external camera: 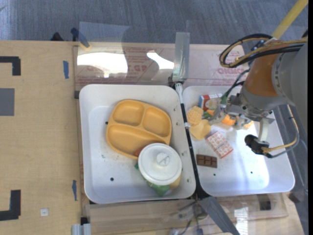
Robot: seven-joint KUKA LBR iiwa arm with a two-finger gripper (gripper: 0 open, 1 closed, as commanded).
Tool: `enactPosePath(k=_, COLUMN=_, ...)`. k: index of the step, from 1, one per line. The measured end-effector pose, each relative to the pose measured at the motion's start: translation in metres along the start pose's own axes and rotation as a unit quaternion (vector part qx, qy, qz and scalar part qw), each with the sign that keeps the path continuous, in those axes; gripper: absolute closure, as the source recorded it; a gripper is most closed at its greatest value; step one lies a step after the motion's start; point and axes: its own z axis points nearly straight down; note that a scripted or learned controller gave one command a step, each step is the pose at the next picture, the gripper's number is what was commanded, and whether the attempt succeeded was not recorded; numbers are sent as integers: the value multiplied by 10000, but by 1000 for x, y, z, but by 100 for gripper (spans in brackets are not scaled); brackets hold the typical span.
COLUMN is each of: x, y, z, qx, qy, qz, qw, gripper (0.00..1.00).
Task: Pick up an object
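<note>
Jaws (234, 115) low over the upper part of the right bin (279, 180), buried in the clutter there; apart or together, cannot tell, wrist body hides them. Nothing visibly clamped.

Candidates packed tight just left of the jaws: orange piece (228, 121) right at the tip, small red-and-white box (209, 102) above it, waffle-like yellow piece (194, 114) and pale yellow wedge (200, 130) touching each other by the divider. Pink checked packet (218, 144) below, chocolate bar (206, 161) further toward lower centre, both flat on the bin floor.

Risks, judged from this:
- Crowding: could close on two items or on an edge, then drop on lift.
- Flat packet and bar: little to grab, likely to slide.
- Nudging the pile toward the divider, out of reach.
- Black cable (257, 145) dangling into the bin, may snag or sweep pieces.

Left bin (93, 131) with yellow divided plate (139, 126) and white lidded cup (160, 163): well apart, not in play.
</note>
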Motion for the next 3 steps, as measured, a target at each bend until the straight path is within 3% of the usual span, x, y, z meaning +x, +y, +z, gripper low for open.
enactPosePath(k=1, x=42, y=40, z=-91, qx=5, qy=11, qz=-52, qw=10000, gripper=0)
enactPosePath(k=2, x=31, y=40, z=-26, qx=39, qy=-3, qz=1220, qw=9925, gripper=0)
enactPosePath(k=3, x=9, y=34, z=13, qx=55, qy=2, qz=1233, qw=9924, gripper=0)
